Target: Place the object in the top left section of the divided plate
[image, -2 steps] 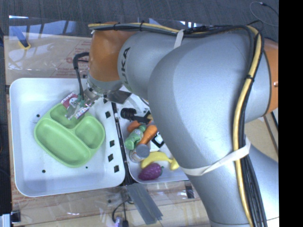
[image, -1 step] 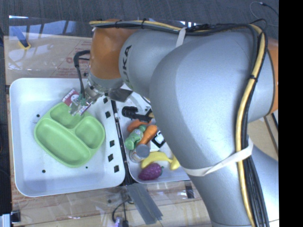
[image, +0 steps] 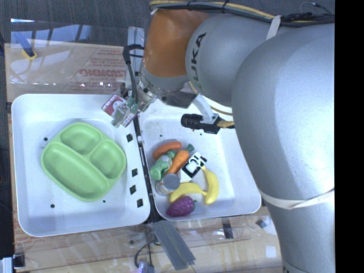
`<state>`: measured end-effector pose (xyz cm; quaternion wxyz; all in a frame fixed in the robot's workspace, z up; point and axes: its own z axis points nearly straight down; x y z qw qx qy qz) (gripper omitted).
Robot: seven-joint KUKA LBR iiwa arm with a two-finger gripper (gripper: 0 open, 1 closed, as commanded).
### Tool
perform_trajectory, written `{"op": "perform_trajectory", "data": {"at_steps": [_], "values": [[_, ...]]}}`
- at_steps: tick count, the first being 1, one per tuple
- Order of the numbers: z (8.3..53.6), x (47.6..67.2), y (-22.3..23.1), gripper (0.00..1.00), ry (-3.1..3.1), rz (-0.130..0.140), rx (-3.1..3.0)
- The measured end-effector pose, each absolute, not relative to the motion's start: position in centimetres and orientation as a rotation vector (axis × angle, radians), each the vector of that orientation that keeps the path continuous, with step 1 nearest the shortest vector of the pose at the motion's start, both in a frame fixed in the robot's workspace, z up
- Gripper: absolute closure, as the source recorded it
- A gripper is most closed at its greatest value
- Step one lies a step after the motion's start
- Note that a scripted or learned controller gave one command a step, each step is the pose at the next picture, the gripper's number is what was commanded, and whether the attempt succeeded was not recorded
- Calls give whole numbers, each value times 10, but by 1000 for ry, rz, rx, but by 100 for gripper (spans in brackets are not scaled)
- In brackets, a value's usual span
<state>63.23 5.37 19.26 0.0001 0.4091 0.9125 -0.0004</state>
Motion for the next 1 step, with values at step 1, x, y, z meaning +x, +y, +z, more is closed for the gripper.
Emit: {"op": "perform_trajectory", "data": {"at_steps": [1], "values": [[140,642,115,100,2987,-4,986]]}}
